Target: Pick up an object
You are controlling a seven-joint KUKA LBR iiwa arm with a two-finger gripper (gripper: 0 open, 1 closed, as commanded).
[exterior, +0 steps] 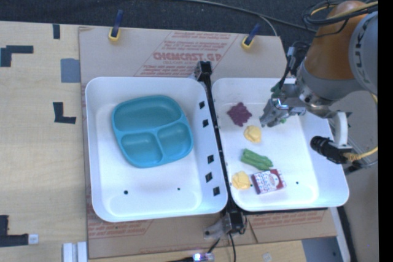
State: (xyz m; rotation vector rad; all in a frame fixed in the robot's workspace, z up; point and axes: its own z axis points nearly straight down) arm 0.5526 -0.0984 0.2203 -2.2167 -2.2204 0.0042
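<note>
Glossy white bin (307, 190) (crinkly red packet (268, 181))

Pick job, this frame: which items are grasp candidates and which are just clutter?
Candidates, right bin:
purple piece
yellow piece, nearest the end effector
green piece
second yellow piece
red packet

Just lying about:
blue tray in the left bin
two clamps on the cardboard

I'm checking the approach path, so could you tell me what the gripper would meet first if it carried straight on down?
Probably the small yellow piece, just below-left of the gripper in the right bin; depth is unclear.
</note>
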